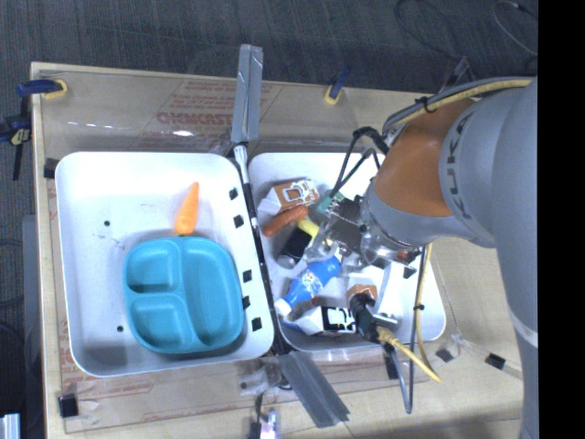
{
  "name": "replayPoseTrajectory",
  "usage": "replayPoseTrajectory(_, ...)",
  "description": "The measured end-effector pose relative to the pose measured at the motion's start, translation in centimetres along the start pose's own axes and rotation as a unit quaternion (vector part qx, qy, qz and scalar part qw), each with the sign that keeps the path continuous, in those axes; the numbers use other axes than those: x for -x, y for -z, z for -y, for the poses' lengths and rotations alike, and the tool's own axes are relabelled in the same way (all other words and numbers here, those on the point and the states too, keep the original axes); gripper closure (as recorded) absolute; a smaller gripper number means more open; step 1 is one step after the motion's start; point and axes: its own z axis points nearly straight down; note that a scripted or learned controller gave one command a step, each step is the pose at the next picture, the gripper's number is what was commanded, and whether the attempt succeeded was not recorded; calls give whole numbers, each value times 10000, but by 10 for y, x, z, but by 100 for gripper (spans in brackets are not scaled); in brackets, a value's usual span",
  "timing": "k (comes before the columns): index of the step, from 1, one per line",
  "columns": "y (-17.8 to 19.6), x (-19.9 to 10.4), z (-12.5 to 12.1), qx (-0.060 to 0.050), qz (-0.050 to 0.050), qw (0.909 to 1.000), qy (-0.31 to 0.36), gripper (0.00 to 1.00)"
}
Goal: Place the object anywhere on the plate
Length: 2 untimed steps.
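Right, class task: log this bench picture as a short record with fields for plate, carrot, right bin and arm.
plate: blue, three compartments, lying in the left bin
carrot: orange, in the left bin, just beyond the plate's far edge
right bin: heaped clutter, including a blue bottle
arm: over the right bin, hand low among the clutter

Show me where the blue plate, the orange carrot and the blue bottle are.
blue plate (196,286), camera view, middle of its large compartment.
orange carrot (188,210), camera view, mid-body.
blue bottle (313,279), camera view, on its label.
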Motion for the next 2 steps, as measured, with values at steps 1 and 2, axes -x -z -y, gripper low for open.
replayPoseTrajectory(1, -35, -57, 29, 3, 10, 9987, 502, 100)
replayPoseTrajectory(2, -46, -132, 54, 7, 11, 9930, 1181, 100)
